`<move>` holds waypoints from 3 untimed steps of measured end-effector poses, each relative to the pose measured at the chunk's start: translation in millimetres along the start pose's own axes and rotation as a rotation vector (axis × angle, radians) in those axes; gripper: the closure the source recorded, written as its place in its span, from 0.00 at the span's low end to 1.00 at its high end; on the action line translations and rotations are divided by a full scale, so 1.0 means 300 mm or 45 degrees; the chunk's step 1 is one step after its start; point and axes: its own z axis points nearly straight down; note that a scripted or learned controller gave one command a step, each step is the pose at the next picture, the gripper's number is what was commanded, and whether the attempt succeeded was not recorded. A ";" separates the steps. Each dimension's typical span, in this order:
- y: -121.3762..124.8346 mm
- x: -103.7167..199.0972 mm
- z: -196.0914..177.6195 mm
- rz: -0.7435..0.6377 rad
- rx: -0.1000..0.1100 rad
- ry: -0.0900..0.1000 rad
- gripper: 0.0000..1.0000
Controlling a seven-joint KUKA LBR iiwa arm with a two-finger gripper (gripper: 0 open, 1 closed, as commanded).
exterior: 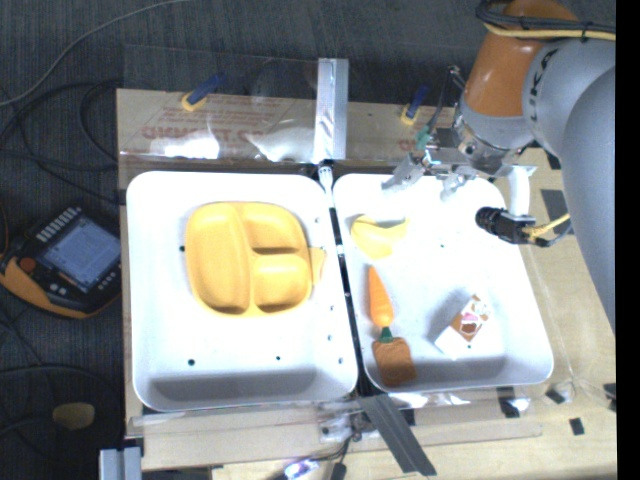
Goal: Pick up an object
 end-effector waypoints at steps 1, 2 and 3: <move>0.004 0.149 -0.190 -0.343 -0.002 -0.004 0.00; -0.129 -0.006 0.144 -0.268 0.001 -0.002 0.00; -0.202 -0.060 0.241 -0.163 -0.001 0.002 0.00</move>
